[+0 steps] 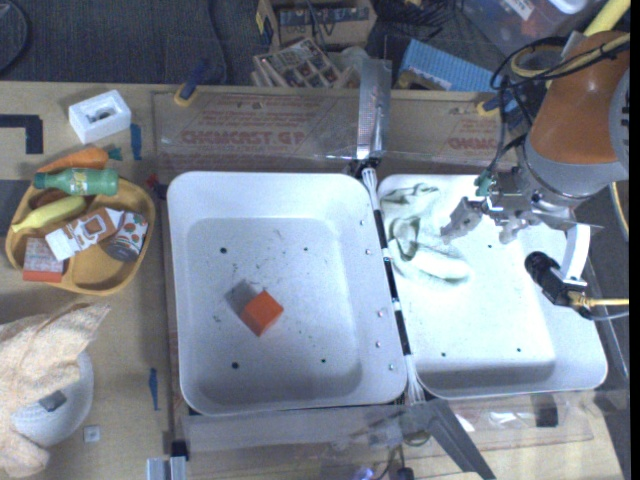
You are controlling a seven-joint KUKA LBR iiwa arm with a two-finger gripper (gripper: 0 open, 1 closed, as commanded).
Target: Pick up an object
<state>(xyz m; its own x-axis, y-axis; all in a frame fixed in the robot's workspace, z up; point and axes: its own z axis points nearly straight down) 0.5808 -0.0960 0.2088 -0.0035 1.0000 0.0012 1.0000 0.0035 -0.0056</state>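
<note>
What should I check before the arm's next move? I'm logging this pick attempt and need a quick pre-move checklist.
1. Target in view: orange block lies in the left bin - ok.
2. Gripper over target: it hangs over the right bin - not ok.
3. Object between the fingers: cannot tell.
4. Nearest object: crumpled white-green cloth lies just beside the gripper - ok.
5. Block unobstructed from above - ok.
</note>
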